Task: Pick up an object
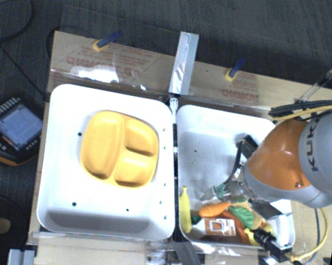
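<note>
Orange carrot [215,209] lies among crowded toys at the right bin's [207,126] front edge, just beside the hand [232,188]; whether the hand is apart or together I cannot tell. Neighbours could block or spoil a grasp

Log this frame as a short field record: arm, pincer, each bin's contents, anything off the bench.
arm: KUKA arm reaching in from the right, over the right bin
pincer: hidden under the wrist, state unclear
left bin: yellow divided tray, lying flat near the middle
right bin: clutter heaped in the near corner, including a carrot-like orange piece, a yellow banana-like piece and a brown labelled packet
off bench: handheld pendant on the floor at left
</note>
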Controlling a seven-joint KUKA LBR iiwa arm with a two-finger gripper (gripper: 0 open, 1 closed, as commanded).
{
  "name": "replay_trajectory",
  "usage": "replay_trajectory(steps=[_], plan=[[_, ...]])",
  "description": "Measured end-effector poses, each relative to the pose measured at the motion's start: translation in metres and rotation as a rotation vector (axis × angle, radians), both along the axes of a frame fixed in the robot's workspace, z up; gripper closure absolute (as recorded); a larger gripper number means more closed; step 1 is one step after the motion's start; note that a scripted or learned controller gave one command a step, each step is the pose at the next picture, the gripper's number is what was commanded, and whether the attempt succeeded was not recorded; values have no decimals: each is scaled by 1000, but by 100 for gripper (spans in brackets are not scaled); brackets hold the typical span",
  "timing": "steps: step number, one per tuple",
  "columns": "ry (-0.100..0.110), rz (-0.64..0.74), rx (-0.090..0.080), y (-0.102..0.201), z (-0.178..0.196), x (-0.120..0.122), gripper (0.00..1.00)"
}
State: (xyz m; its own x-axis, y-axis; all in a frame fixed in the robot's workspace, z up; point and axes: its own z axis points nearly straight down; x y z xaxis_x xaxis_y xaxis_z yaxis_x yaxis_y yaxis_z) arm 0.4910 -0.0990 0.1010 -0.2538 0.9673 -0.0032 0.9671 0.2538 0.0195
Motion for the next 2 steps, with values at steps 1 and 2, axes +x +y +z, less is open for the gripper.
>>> replay_trajectory(steps=[1,2], plan=[[23,-199,-2,84,82,60,100],[23,-200,-3,83,82,60,0]])
